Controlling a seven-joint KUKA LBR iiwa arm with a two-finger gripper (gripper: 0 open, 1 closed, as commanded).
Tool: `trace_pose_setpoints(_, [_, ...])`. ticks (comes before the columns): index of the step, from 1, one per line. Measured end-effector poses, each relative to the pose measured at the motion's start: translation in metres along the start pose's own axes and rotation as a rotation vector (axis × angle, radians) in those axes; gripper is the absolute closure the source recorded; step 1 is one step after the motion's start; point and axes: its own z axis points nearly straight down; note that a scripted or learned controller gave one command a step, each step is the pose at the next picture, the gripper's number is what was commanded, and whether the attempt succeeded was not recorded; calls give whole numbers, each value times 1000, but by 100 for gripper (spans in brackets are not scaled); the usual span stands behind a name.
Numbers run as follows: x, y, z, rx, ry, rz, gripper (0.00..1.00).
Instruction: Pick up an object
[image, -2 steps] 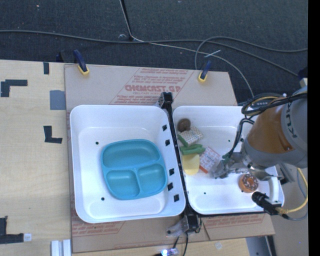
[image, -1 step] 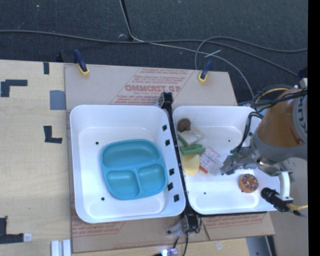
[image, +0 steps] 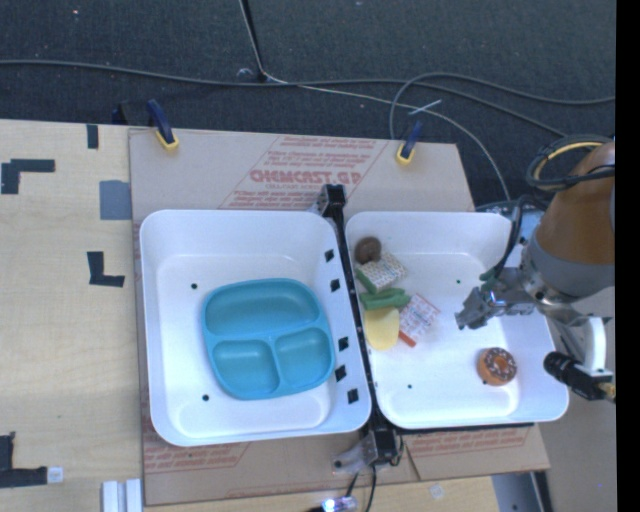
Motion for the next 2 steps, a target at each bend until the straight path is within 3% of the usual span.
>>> trace_pose_setpoints(1, [4, 10, -56, -3, -1, -1, 100])
trace_pose_setpoints(2, [56, 17, -60, 1, 1, -2, 100])
